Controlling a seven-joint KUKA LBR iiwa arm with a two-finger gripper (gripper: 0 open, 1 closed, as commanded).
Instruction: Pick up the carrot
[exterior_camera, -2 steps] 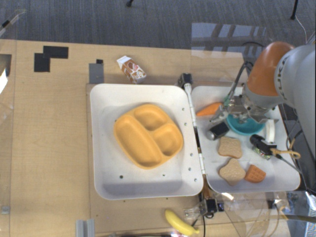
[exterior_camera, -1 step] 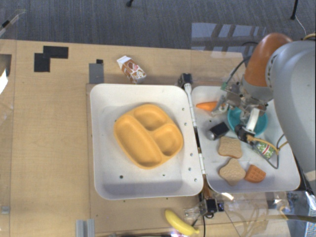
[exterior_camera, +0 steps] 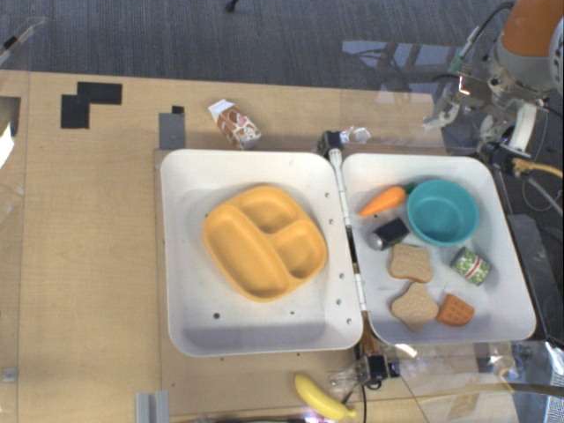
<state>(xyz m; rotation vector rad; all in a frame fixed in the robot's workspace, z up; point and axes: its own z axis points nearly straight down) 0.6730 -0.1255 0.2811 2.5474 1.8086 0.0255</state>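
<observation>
Wooden worktop (exterior_camera: 88, 236) carries two bins; the carrot (exterior_camera: 383, 201) lies upper left in the right bin (exterior_camera: 511, 263), touching the teal bowl (exterior_camera: 442, 211). Your jaws' state I cannot tell; come down along its length, clear of the bowl.

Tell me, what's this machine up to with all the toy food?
A grey and orange robot arm is meant to pick up the carrot. The carrot lies untouched in the right bin, beside a teal bowl, with toast slices and a small can nearby. The arm is up at the bin's far right corner, not over the carrot. A yellow divided plate sits in the left bin.
</observation>
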